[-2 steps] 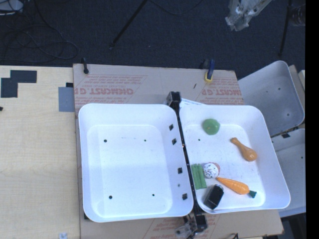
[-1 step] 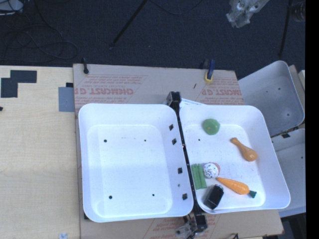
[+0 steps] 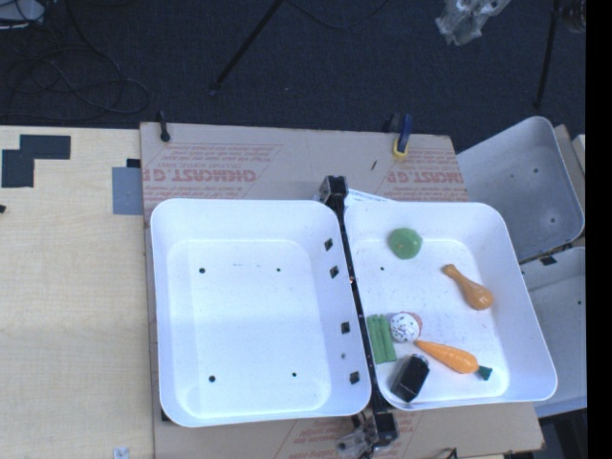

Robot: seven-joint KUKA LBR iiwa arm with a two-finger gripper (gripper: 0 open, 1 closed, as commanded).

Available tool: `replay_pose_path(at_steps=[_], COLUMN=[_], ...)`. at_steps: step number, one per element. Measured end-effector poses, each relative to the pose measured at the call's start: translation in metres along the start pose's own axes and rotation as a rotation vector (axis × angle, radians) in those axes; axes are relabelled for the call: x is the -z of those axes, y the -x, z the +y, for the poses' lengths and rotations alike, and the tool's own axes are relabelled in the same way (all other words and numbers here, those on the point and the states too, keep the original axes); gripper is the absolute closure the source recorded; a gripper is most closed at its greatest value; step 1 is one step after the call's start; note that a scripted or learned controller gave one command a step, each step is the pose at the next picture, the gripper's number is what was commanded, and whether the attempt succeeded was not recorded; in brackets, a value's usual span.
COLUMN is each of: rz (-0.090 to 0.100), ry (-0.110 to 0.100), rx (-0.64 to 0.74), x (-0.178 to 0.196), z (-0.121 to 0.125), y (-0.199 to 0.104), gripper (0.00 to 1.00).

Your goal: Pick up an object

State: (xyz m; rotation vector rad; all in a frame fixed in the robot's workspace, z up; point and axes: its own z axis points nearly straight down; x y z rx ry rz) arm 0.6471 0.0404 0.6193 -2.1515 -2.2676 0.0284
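The right bin [image 3: 516,285] holds several small objects. A green round piece [image 3: 404,243] lies near its back. An orange club-shaped toy [image 3: 468,287] rests toward the right side. Near the front left of this bin are a white speckled ball [image 3: 405,327], a flat green strip [image 3: 381,338], an orange carrot with a teal tip [image 3: 449,356] and a black block [image 3: 410,377]. The gripper [image 3: 461,25] hangs high at the top right of the camera view, well above and behind the bins, blurred, with nothing visible in it.
The left bin [image 3: 163,256] stands beside the right one, joined along a black divider [image 3: 344,285]. Both sit on a cardboard sheet [image 3: 239,170] on the wooden bench. A metal panel [image 3: 535,180] lies to the right of the bins.
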Motion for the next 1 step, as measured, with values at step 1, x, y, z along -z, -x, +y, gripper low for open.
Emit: replay_pose_path(at_steps=[1], rz=[-0.001], ry=[0.013], rx=[0.005], x=[0.0093], z=[0.0013], y=[-0.0014], gripper=[1.0])
